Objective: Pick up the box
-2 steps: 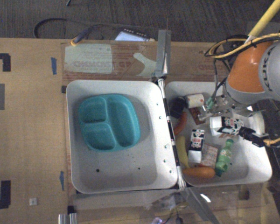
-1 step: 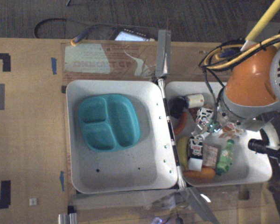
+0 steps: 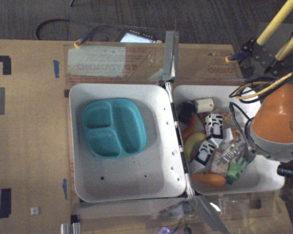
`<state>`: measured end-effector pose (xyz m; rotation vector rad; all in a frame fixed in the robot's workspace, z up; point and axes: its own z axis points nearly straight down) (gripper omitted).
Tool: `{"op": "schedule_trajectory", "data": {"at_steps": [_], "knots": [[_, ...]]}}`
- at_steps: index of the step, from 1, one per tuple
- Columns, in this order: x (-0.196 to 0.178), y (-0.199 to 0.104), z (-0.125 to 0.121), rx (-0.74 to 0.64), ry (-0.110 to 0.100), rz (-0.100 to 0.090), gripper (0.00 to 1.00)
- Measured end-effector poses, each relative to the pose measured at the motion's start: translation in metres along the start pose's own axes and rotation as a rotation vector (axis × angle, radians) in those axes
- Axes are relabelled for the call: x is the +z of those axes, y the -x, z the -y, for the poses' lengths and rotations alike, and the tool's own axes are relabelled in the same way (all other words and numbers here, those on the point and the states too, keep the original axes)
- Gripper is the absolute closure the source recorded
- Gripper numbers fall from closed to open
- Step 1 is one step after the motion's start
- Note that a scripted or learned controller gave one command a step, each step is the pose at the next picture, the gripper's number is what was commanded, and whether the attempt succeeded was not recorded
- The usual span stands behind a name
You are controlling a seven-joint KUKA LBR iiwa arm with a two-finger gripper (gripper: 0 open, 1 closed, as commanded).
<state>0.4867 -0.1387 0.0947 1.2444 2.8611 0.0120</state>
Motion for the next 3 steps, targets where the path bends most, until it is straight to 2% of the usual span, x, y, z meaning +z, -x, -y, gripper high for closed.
{"op": "schedule_trajectory", "data": {"at_steps": [1,2,3], "knots": [[-0.122,0.007,0.011,-0.285,-0.01,-0.015,1.0],[-0.153,0.004,0.007,-0.345,-0.009,-0.013,1.0],[-0.09,-0.066,-0.08,-0.317,-0.01,-0.018,1.0]]}}
